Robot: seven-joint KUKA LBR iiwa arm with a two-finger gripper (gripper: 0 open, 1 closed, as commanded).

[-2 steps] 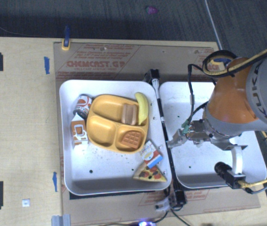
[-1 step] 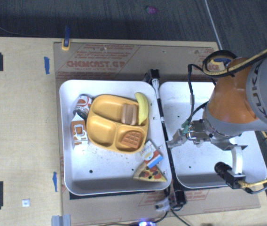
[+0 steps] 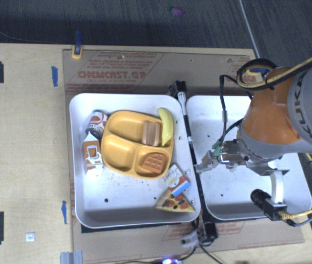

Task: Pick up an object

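Left bin: a yellow divided tray occupies the middle, tilted so that its long axis runs from the bin's far-left toward its near-right. A brown block stands in the tray's far-right compartment, long axis running far to near. A waffle-like toy piece lies in the tray's near-right compartment. A banana rests along the tray's right rim, beside the bin's far-right corner; its long axis runs far to near, bowed slightly toward the right wall.

A can lies at the tray's far-left edge, close to the bin's left wall. A white and orange carton lies just nearer along that same wall, touching the tray's left side. A pizza slice toy lies in the near-right corner, its tip pointing toward the far side and its wide crust end along the near wall. A small packet with a blue mark sits just beyond the slice, between it and the tray.

Right bin: the arm reaches over its middle. The gripper sits low at the bin's left wall, near the divider between bins. Finger spacing cannot be determined from this view. No object is seen between them.
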